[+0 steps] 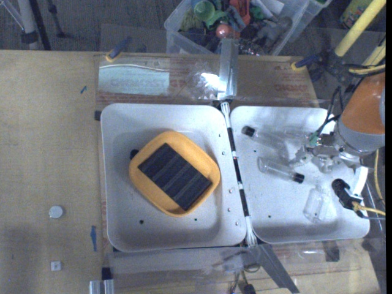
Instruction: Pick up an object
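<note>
Pincer (323,154) over right bin (269,225), beside clear tubes (280,169) — can't tell if it's apart or together; tubes are slick and round, likely to roll away or slip out

- Left bin (116,164): plain white; right bin (269,219): the same white.
- Object in left bin (174,173): orange-yellow body with a dark, near-black panel on top, crossed by faint parallel stripes.
- Tubes in right bin (280,169): clear, each with a black cap at one end.
- Small bottle (314,204): clear, colourless.
- Arm (365,112): grey housing, orange band above the wrist.
- Bench (43,133): pale tan wood tone with small blue marks.
- Storage tub behind the bench (245,11): translucent, contents mixed green, red, pink.
</note>
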{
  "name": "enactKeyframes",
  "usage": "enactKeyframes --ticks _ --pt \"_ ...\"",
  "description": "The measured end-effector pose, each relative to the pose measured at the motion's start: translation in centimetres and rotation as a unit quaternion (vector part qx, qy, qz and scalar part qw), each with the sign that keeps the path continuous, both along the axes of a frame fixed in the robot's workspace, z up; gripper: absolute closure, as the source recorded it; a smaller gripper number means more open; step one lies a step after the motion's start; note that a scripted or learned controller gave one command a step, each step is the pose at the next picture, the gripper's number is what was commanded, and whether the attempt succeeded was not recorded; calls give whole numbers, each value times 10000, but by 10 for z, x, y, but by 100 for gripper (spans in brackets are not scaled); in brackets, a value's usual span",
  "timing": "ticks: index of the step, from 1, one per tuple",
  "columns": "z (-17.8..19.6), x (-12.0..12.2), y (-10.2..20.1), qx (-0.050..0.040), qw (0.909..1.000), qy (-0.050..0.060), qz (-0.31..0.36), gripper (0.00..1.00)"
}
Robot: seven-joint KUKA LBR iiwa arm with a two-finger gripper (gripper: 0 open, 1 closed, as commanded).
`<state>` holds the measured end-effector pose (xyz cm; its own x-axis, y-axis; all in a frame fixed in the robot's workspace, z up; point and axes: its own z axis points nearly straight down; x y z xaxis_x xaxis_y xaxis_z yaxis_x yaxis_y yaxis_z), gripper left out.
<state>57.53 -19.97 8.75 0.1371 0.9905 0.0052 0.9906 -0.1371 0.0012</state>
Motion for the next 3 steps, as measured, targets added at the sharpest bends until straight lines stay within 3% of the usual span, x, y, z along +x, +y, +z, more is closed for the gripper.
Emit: enactKeyframes --ticks 1,2,3 --pt "-1 52 1 -14 9999 -10 -115 0" --pt "11 54 1 -32 9999 -35 -107 100" --pt "11 54 1 -32 9999 -34 -107 0"
